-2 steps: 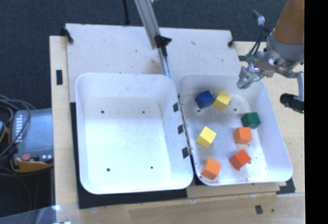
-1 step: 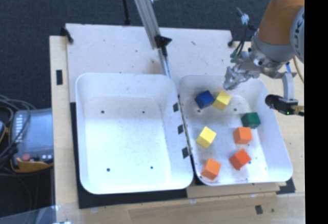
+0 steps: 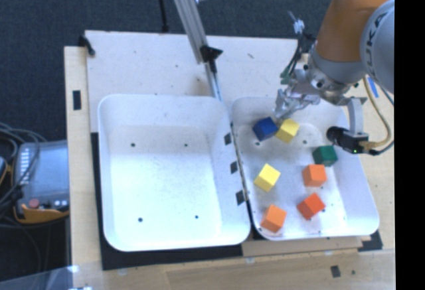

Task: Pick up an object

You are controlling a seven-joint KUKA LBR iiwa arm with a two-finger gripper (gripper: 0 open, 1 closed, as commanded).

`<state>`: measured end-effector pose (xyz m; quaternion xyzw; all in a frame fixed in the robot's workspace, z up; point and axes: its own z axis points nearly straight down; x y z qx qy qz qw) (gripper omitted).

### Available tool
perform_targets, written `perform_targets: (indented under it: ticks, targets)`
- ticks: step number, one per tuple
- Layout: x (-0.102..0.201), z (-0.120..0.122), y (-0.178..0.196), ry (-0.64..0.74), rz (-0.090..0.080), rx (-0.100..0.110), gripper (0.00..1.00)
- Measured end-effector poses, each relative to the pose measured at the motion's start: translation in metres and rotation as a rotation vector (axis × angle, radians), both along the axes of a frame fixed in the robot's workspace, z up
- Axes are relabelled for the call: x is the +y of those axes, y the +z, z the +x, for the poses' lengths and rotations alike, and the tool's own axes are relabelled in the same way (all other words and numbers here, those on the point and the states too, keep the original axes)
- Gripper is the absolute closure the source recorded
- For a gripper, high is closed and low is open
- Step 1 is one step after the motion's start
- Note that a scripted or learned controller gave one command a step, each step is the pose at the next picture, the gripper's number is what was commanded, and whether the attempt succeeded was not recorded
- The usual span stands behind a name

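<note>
The right bin [image 3: 358,216] holds several small cubes. A blue cube [image 3: 265,128] and a yellow cube [image 3: 288,130] sit side by side near its far edge. Another yellow cube [image 3: 267,177] lies mid-bin, a green cube [image 3: 325,154] is to the right, and three orange cubes [image 3: 315,176] [image 3: 311,205] [image 3: 273,217] lie toward the front. My gripper [image 3: 287,109] hangs just above the blue and yellow pair, with its metal fingers pointing down at them. Nothing shows between the fingers.
The left bin [image 3: 113,149] stands beside the right one, with a raised divider between them. A slanted aluminium pole [image 3: 189,10] rises behind the bins. Cables and a black connector [image 3: 345,139] hang off the wrist over the right bin's far right side.
</note>
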<state>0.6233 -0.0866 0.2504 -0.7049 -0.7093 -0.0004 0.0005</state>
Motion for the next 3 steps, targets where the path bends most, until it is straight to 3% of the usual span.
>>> perform_targets:
  ticks: [3]
  targets:
    - [0.16,-0.029,-0.011,0.002,0.001,0.004,1.0]
